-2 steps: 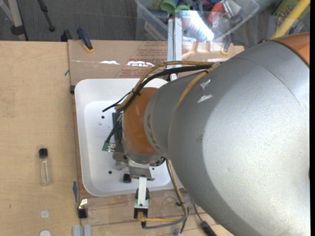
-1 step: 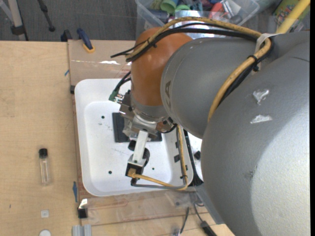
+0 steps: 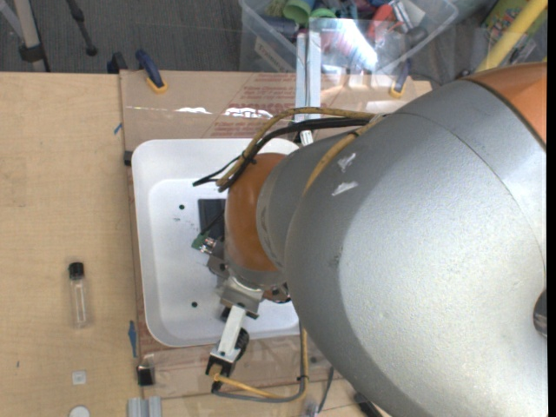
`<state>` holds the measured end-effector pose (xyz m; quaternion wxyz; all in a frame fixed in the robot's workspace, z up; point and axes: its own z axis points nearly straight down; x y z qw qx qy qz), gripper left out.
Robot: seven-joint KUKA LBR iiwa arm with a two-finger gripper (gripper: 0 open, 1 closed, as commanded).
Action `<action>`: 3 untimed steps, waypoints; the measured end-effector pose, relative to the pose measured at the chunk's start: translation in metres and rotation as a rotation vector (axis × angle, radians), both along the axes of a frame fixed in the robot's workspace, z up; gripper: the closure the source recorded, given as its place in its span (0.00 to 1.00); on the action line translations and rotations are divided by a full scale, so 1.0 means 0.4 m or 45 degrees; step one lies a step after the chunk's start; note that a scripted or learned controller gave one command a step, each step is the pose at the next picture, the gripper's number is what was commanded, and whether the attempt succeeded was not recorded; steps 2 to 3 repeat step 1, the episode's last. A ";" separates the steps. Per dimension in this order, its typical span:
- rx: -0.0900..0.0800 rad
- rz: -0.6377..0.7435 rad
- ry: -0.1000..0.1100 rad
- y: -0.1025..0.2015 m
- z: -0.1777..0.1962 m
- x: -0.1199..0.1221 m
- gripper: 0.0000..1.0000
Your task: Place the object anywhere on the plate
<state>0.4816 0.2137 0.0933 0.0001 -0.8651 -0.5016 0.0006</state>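
the white bin (image 3: 165,233) sits at mid-frame on the wooden counter (image 3: 52,172), its left rim and floor showing; the arm (image 3: 417,259) covers everything toward 3 o'clock. on the bin floor, a dark flat shape (image 3: 209,214) and a small greenish bit (image 3: 201,242) peek out at the edge of the orange band (image 3: 248,220); what they are is hard to tell. the gripper is under the wrist, so i cannot tell its state. a white part (image 3: 230,335) with a black tip sticks out toward 6 o'clock over the bin's near rim. the plate and the object cannot be picked out with any certainty. at 12 o'clock a clear tub (image 3: 347,11) holds mixed coloured toys. at 9 o'clock a small vial (image 3: 78,294) with a black cap lies on the counter, well apart from the bin.
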 end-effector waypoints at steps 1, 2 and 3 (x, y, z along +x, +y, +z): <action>0.000 0.360 0.000 0.027 0.175 0.104 1.00; 0.000 0.360 0.000 0.027 0.175 0.104 1.00; 0.000 0.360 0.000 0.027 0.175 0.104 1.00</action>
